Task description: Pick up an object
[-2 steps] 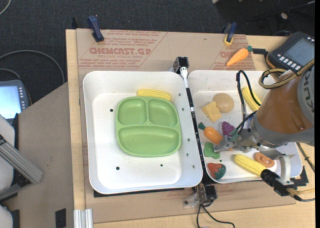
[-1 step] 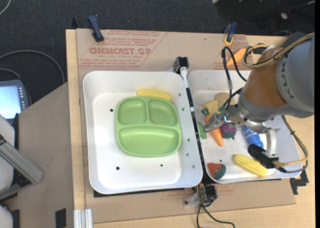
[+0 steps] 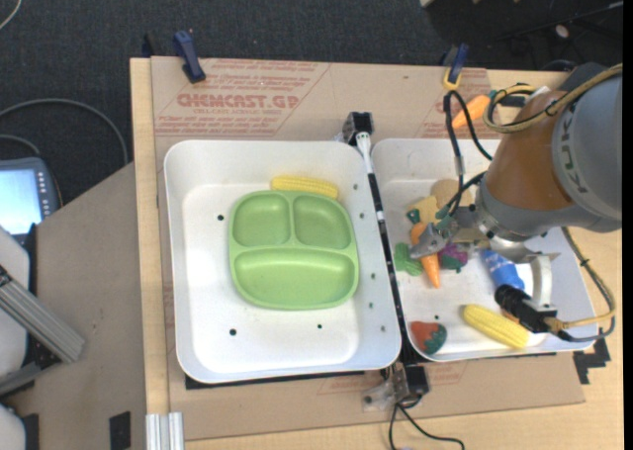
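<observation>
My gripper [image 3: 443, 232] hangs low over the middle of the right bin [image 3: 406, 156], in a cluster of toy foods. Just below it lie an orange carrot [image 3: 431, 268], a purple piece [image 3: 455, 258] and a green leafy piece [image 3: 407, 260]. A blue item [image 3: 497, 268] sits under the wrist to the right. A yellow corn cob [image 3: 495, 325] lies near the bin's front right, and a red and green piece [image 3: 429, 335] rests at the front edge. Nothing is visibly held.
The left bin [image 3: 188, 270] bears a green divided plate [image 3: 294, 250] with a second corn cob [image 3: 305, 185] at its far edge. A tan item [image 3: 445, 189] and a yellowish piece [image 3: 423, 211] lie behind the gripper. The divider between the bins runs close on the gripper's left.
</observation>
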Robot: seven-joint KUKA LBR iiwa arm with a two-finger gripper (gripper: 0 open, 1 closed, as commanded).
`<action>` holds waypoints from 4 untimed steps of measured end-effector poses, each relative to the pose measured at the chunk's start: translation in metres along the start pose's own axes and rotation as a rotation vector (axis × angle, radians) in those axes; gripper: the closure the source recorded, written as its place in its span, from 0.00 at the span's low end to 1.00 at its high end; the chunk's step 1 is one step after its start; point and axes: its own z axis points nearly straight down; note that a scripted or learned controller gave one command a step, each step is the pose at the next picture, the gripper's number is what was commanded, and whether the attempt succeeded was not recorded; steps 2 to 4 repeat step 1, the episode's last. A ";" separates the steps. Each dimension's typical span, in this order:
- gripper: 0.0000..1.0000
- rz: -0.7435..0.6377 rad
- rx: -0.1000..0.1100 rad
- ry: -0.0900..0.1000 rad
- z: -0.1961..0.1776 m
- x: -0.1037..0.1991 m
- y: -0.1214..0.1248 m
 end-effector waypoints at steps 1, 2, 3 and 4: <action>1.00 -0.005 -0.006 0.002 -0.095 0.030 -0.007; 1.00 -0.005 -0.006 0.002 -0.095 0.030 -0.007; 1.00 -0.005 -0.006 0.002 -0.095 0.030 -0.007; 1.00 -0.005 -0.006 0.002 -0.095 0.030 -0.007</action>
